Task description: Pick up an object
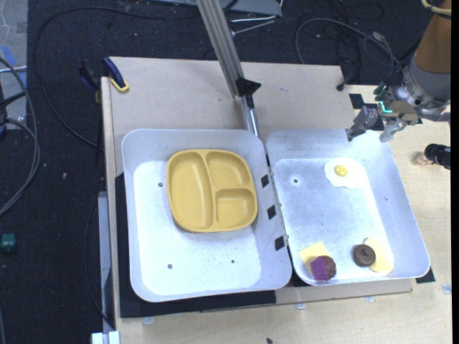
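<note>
Three small things lie in the right bin (401,213): a fried egg (340,173) near its far end, a purple lump (323,267) on a yellow slice (310,251) at the near edge, and a brown disc (364,255) on another yellow slice (382,259) just beside it. All look like light toy food. The egg is thin and flat, likely hard to pinch; the lump stands proud and seems the easier hold, taken across its sides. The left bin (143,213) carries a yellow divided tray (212,190). The pincer (373,125) hovers above the right bin's far corner, well apart from every item, gripping nothing; its fingers look spread, though small and blurred. The arm (434,49) is cut off at the frame's edge. What the lump and disc are made of is unclear.
</note>
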Tool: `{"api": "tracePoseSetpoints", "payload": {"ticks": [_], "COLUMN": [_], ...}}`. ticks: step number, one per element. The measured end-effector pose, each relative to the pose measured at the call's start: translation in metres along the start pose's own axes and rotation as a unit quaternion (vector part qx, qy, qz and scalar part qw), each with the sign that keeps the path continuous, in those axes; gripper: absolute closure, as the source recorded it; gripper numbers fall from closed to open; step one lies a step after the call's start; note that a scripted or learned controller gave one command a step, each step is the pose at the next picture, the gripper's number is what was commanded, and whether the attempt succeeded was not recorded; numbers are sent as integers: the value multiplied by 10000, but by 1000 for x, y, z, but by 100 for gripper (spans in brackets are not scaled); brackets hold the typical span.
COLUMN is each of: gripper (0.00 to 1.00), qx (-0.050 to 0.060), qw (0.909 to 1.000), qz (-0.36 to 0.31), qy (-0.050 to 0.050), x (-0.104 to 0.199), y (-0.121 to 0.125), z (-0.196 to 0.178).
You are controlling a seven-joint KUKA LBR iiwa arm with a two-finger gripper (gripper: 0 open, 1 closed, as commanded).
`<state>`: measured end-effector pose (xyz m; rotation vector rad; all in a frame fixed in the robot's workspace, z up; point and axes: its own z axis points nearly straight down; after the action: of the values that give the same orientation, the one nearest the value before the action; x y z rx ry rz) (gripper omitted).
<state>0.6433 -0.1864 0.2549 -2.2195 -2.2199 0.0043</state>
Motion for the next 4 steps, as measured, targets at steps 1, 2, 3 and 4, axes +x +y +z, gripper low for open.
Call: {"api": "tracePoseSetpoints", "payload": {"ticks": [1,2,3,4], "gripper": [0,0,0,0], "qx": [-22,-11,-2,-8], "qw": [10000,10000,10000,10000], "qz": [-4,-14,-12,-3], "qy": [-4,-3,1,-4], "x": [0,7,14,7], "y": [1,8,4,11], "z": [-2,54,99,149]}}
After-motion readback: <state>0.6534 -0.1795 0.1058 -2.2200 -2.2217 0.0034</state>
